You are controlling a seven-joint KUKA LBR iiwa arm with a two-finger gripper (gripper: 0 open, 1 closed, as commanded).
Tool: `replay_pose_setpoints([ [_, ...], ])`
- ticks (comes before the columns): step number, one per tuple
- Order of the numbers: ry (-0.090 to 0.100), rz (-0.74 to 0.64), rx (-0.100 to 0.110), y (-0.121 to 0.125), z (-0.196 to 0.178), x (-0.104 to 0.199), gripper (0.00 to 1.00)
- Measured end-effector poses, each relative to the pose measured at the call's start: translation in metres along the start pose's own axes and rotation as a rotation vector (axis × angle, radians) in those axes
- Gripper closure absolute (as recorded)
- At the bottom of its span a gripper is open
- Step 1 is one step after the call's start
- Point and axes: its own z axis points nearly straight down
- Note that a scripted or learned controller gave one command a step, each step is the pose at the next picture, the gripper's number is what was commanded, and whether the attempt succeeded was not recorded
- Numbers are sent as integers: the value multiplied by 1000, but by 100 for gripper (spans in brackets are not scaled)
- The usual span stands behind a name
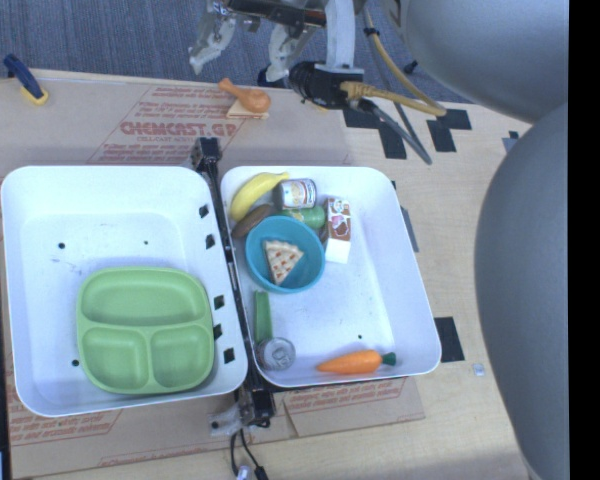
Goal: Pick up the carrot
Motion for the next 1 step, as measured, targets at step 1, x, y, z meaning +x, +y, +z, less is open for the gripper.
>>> replay_pose_setpoints([
  [1,-4,-20,8,-1,-8,6,100],
])
